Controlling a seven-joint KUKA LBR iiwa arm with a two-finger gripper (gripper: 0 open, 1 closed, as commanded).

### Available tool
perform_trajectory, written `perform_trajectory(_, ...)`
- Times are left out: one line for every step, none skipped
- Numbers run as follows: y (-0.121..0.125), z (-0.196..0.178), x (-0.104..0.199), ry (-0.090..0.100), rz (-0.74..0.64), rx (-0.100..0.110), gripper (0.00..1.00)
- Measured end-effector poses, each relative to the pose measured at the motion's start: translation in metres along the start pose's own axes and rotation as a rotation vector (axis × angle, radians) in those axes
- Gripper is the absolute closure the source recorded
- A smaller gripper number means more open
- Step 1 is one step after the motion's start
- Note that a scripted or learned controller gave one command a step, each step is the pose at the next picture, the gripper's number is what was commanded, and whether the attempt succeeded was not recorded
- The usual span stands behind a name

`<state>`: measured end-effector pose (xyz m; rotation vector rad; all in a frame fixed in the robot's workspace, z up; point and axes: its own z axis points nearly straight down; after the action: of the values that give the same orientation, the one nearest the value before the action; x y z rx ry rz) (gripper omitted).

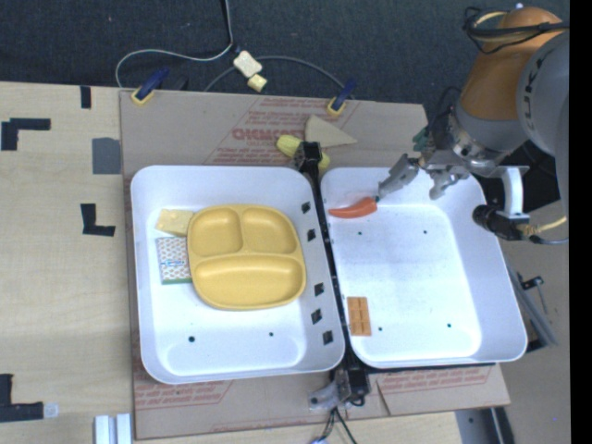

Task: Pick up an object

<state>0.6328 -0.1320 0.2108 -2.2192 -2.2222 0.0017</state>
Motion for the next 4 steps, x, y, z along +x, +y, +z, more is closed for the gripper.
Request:
perform_trajectory(0.016,0.132,0.036,-0.003,-0.003,-0.003,0.00)
perform_trajectory(0.036,0.126,0.030,0.001,-0.002,0.003,0.00)
perform_trajectory(0.036,0.125,0.019,0.002,0.000,0.001,0.00)
perform_trajectory(0.036,0.125,0.009,0.002,0.000,0.000,0.00)
